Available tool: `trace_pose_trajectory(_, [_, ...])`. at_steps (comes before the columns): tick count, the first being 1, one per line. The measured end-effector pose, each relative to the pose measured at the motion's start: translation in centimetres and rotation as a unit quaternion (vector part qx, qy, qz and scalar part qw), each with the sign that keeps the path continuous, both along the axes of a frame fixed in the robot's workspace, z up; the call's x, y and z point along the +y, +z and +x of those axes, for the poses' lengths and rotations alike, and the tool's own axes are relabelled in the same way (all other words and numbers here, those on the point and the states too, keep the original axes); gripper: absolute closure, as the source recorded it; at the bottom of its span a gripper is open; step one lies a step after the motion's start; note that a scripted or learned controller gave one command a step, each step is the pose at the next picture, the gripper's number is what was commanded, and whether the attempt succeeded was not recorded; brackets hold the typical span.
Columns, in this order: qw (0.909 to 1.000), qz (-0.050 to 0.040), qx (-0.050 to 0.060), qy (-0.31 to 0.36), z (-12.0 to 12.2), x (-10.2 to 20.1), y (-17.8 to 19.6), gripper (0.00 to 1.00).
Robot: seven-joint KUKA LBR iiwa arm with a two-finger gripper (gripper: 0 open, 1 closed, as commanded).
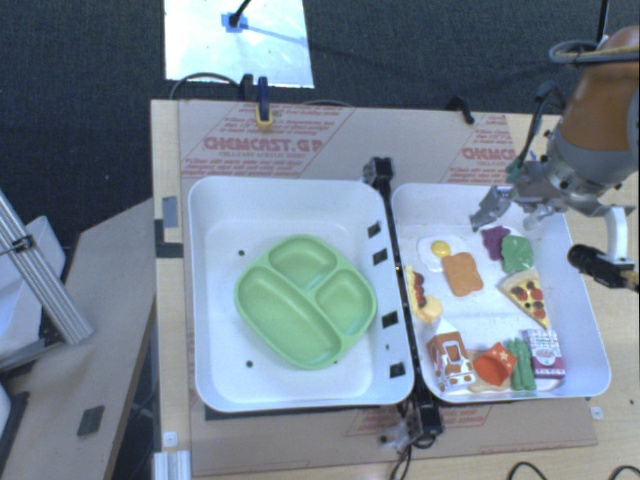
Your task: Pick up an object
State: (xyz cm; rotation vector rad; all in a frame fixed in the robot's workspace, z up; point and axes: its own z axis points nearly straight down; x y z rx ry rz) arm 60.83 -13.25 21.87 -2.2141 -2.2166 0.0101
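The right bin holds several toy foods: a fried egg, a brown toast piece, a purple item, a green item and a pizza slice. Near its front lie a small carton, an orange-red piece, a green vegetable and a pink-and-white packet. My gripper hangs over the back of this bin, just above the purple and green items. Its fingers look spread, with nothing between them.
A green divided plate lies in the left bin. A yellow-and-red toy sits against the black divider between the bins. The arm comes in from the right over the right bin's far corner.
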Motion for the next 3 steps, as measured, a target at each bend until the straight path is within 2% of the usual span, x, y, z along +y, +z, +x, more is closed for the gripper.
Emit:
trace_pose_trajectory(1, [1.0000,-0.0010,-0.006,0.001,0.3,0.0,0.7,0.00])
trace_pose_trajectory(2, [1.0000,-0.0005,-0.005,0.000,-0.1,0.1,-5.4,0.00])
trace_pose_trajectory(3, [1.0000,-0.0005,-0.004,0.000,-0.1,-0.5,-9.8,0.00])
